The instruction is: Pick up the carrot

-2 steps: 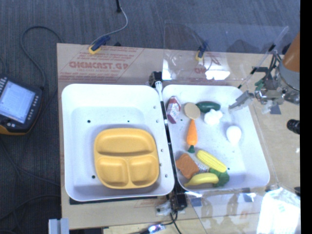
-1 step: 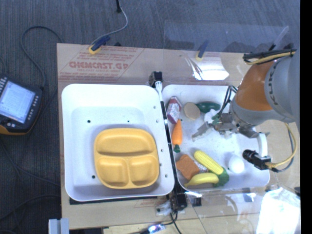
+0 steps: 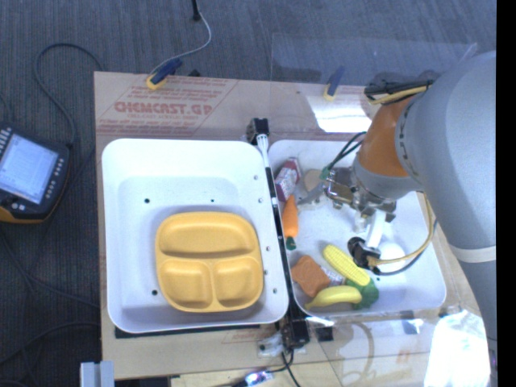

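Observation:
The carrot (image 3: 289, 216) is orange with a green end toward the front. It lies along the left wall of the right bin (image 3: 427, 285), pointing front to back. My gripper (image 3: 343, 190) hangs over the back middle of that bin, to the right of the carrot and apart from it. The arm's bulk above hides what is under the gripper. Nothing is visibly held.
The right bin also holds a red packet (image 3: 286, 176), a grey piece (image 3: 310, 185), a brown food piece (image 3: 309, 274), a corn cob (image 3: 345, 264), a banana (image 3: 334, 297), a green item (image 3: 370, 292) and a white item (image 3: 392, 253). A yellow divided plate (image 3: 210, 260) lies in the left bin (image 3: 129, 176).

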`<state>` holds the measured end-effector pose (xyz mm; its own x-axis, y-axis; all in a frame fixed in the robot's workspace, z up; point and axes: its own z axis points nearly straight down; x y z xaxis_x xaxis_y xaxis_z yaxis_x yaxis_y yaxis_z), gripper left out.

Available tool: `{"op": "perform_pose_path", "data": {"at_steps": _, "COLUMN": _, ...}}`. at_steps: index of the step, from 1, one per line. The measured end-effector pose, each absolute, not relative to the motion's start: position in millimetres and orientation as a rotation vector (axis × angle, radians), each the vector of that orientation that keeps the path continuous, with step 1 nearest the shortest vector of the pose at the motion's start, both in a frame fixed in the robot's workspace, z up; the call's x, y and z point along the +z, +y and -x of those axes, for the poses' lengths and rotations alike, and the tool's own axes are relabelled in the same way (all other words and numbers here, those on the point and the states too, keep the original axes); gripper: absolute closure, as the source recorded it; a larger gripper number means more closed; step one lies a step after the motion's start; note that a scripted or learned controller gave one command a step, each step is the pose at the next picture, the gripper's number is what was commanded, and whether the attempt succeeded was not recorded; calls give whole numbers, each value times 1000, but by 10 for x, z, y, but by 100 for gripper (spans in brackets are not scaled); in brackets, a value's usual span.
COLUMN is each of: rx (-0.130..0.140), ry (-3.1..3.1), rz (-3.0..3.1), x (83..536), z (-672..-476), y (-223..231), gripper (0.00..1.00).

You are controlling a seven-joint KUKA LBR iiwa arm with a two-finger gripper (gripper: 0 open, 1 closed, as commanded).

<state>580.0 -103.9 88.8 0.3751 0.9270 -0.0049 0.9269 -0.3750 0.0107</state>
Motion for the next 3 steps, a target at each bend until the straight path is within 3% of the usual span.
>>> {"op": "perform_pose_path", "data": {"at_steps": 1, "rx": 4, "ry": 2009, "rz": -2409, "x": 1870, "z": -5749, "y": -72, "gripper": 0}}
{"op": "perform_pose_path", "data": {"at_steps": 2, "rx": 49, "ry": 2136, "rz": -2322, "x": 1428, "z": -5602, "y": -340, "gripper": 0}}
{"op": "perform_pose_path", "data": {"at_steps": 3, "rx": -5, "ry": 2198, "rz": -2246, "x": 1844, "z": -4851, "y": -645, "gripper": 0}}
